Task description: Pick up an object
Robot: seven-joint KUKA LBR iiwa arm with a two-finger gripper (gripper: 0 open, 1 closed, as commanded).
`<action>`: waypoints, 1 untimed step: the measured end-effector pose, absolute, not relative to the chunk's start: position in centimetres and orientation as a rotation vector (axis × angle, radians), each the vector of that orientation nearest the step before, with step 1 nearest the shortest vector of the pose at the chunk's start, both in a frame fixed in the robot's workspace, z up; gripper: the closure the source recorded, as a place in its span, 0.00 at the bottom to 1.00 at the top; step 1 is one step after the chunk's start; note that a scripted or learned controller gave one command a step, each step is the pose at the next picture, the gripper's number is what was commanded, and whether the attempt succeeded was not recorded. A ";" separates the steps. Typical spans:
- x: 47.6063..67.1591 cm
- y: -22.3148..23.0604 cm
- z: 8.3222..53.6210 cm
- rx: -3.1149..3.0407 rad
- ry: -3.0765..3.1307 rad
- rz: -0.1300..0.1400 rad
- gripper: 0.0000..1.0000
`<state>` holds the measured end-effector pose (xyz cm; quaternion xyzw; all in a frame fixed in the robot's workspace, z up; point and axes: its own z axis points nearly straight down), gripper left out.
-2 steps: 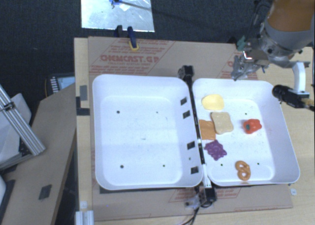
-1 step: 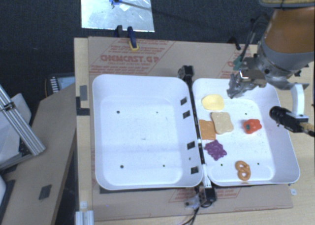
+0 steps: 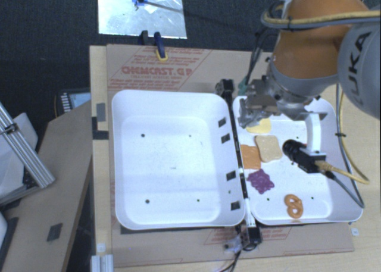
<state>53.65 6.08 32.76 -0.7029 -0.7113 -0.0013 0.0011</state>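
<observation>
The right white bin (image 3: 339,202) holds several toy food pieces. A pale yellow piece (image 3: 259,126) lies near its far left. In front of that lie a tan bread slice (image 3: 269,147), an orange slab (image 3: 250,156), a purple grape cluster (image 3: 261,180) and an orange pretzel (image 3: 293,205). My gripper (image 3: 255,110) hangs low over the bin's far left corner, right above the pale yellow piece. The arm's grey and orange body hides the bin's far part.
The left white bin (image 3: 128,116) lies beside the right one, split from it by a black clip strip (image 3: 235,146). A black cable and connector (image 3: 303,156) droop over the right bin. A cardboard sheet (image 3: 161,65) lies under both bins.
</observation>
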 end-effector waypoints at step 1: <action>52.6 9.3 42.9 -2.218 -2.235 -0.019 1.00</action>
